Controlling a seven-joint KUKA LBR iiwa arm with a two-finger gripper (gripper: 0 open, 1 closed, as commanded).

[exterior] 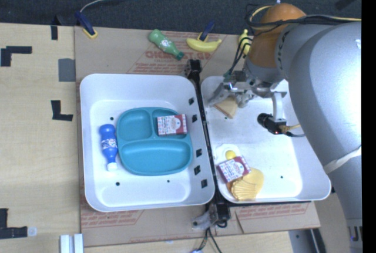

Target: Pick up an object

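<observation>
At the near end of the right bin [305,184] lie a small red carton [231,170], a ridged yellow piece [247,185] and a fried egg toy [229,154], all untouched. Farther in, the gripper [234,93] hangs low over a tan wedge [227,108] at the bin's far left corner; whether it is open or closed I cannot tell. The step looks like the descent onto the wedge; next calls for closing squarely on it, then lifting. The arm reaches in from the right, wrist bent down.

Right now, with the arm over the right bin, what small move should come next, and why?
Probably a short descent onto the tan wedge: the gripper sits right at it in the right bin, and no object is visibly held, so the pick looks undone.
</observation>
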